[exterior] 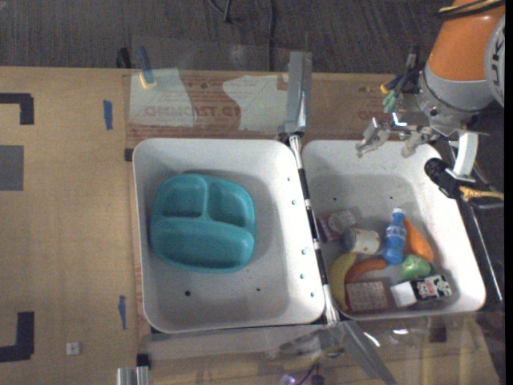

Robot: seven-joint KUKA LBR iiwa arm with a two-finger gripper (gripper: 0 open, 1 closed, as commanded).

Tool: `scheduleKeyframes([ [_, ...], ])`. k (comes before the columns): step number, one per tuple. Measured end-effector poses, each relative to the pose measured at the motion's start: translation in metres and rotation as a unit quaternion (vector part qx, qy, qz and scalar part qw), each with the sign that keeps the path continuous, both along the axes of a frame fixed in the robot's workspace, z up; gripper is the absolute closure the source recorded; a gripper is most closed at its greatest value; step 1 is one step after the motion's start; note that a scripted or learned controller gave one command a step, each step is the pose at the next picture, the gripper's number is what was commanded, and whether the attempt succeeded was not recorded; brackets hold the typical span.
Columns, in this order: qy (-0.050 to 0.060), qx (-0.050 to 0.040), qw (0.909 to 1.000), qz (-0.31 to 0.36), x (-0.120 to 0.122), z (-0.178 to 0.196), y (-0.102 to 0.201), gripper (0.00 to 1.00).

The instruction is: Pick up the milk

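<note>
A tan wooden bench (64, 239), seen from above at a slant, carries two shallow white bins side by side, with dark floor beyond its far edge. The left bin (160, 163) holds a teal divided plate (203, 221). The right bin (337, 163) holds a cluster of small items at its near end: a blue bottle (393, 237), a carrot (418, 241), a banana (341, 273), a tin can (361, 240) and, in the near right corner, the milk (431, 288), a small carton with black-and-white cow patches lying on its side. The gripper (395, 135) hangs over the far rim of the right bin, well apart from the milk. Its fingers look spread and carry nothing. The pickup looks not yet begun: approach, descent, grasp and lift all remain.
</note>
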State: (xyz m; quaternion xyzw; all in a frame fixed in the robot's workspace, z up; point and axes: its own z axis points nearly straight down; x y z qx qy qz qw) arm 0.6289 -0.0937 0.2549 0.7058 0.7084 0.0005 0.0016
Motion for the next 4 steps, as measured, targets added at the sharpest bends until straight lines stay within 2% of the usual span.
scheduleKeyframes([
  [1, 0.000, -0.0003, 0.9977, 0.067, 0.039, 0.113, 0.041, 0.00],
  [2, 0.001, 0.0006, 0.9979, 0.065, 0.015, -0.015, 0.078, 0.00],
  [3, 0.002, 0.0007, 0.9985, 0.055, -0.005, 0.009, 0.087, 0.00],
  [4, 0.001, 0.0007, 0.9945, 0.105, -0.065, -0.070, 0.033, 0.00],
])
